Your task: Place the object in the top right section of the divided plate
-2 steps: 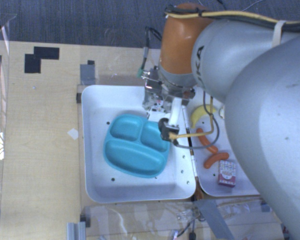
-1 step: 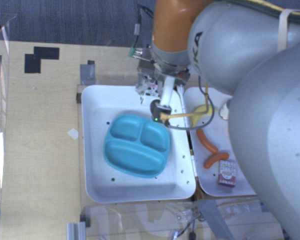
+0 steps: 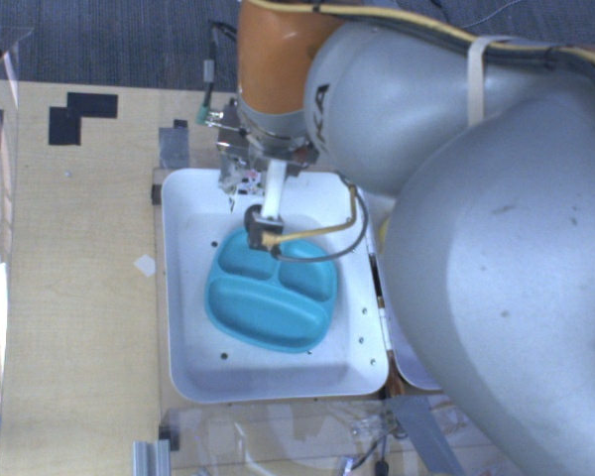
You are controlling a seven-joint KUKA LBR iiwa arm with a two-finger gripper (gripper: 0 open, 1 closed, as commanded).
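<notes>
Pale wooden bench [image 3: 79, 296], dark grey carpet [image 3: 109, 28] beyond

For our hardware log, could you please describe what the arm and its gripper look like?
The arm is bulky, rounded and grey, with an orange band above the wrist. A yellow cable runs along it, and a pale strap wraps it. The gripper is small, silvery metal.

divided plate [image 3: 273, 300]: solid turquoise-blue, glossy.
bin [image 3: 183, 296] holding it: plain white, a few small dark dots on its floor.
arm [image 3: 456, 167]: light grey, with orange band [image 3: 278, 53] above the wrist.
bench [image 3: 79, 266]: pale tan, wood-look, with a black L-shaped patch [image 3: 79, 115] at far left.
floor [image 3: 99, 18] beyond the bench: dark blue-grey, fine ribbed weave.
</notes>
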